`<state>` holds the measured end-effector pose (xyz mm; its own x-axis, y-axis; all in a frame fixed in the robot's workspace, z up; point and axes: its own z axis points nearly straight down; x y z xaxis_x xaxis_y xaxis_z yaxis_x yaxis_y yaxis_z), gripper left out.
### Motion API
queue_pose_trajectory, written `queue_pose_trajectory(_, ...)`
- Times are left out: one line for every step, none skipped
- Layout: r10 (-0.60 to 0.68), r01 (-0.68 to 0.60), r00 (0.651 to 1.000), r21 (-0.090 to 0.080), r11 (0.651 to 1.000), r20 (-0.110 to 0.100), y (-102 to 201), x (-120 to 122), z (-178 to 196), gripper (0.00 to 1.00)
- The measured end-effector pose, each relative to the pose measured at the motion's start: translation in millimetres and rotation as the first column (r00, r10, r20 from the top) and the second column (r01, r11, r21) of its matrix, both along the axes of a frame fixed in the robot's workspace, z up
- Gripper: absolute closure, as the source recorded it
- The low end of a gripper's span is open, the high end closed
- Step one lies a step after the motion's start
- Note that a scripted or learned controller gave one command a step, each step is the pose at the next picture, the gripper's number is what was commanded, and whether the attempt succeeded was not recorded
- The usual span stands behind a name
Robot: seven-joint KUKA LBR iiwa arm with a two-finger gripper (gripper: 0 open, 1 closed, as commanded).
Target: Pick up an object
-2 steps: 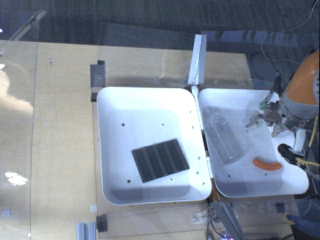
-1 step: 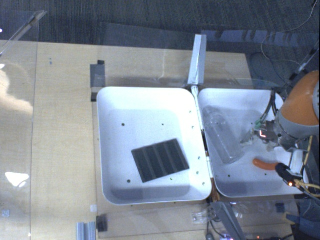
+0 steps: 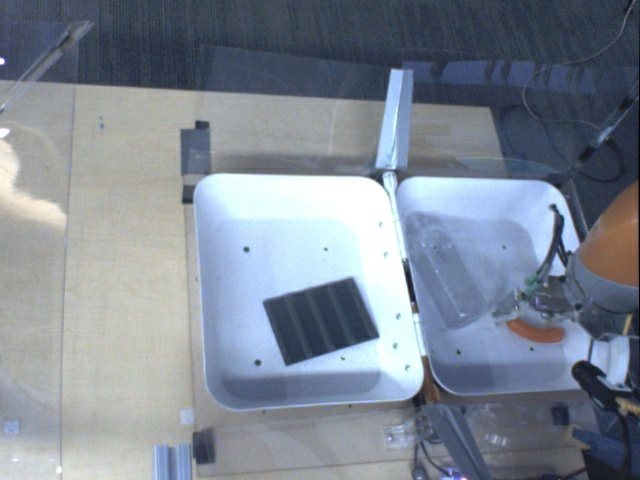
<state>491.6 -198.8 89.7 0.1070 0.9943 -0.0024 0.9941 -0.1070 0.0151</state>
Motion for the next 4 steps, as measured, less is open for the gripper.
queue_pose_trajectory(0.003,-0.002,1.0,-0.002,1.0,0.009,0.3,3.7,12.5,1.0)
queue_pose_trajectory(0.002,-0.002,1.0,-0.002,1.0,0.009,0.2,3.6,12.4,0.0)
queue_pose_trajectory(0.07,-0.07,0.998,0.002,0.998,-0.003,-3.2,-0.4,-0.3,0.0)
queue_pose_trajectory(0.071,-0.071,0.997,-0.003,0.997,0.008,-3.5,3.4,12.4,1.0)
